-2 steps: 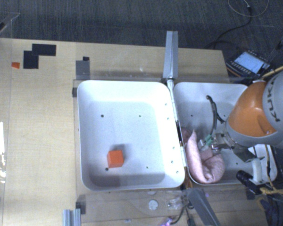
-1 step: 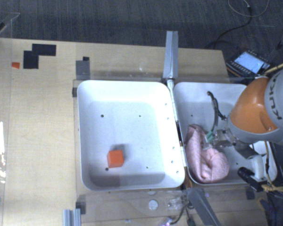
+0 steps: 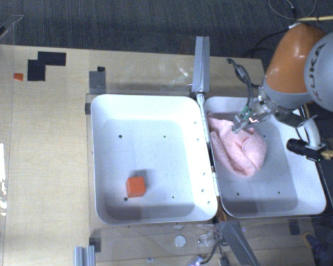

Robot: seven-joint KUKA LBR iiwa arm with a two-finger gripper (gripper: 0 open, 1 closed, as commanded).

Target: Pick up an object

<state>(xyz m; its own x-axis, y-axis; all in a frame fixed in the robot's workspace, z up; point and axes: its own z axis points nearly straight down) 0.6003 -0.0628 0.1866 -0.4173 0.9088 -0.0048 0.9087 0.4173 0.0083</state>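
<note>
Cloth (image 3: 240, 150) — pink, crumpled into a soft heap — lies in the right bin (image 3: 283, 201), against its left wall and toward the far half. The tool (image 3: 248, 118) sits right at the cloth's upper right edge, its tip down at the fabric where the heap rises; whether it touches or pinches the cloth cannot be told, and the state of the tool cannot be told either, since the tip is small and blurred. The arm (image 3: 299, 65) comes in from the right, its orange band above the wrist hanging over the bin's far right corner.

In the left bin (image 3: 111, 148) an orange block (image 3: 136, 187) rests near the front left, well apart from the tool and cloth. Both bins stand side by side on the table (image 3: 39, 165), touching along a shared edge.
</note>
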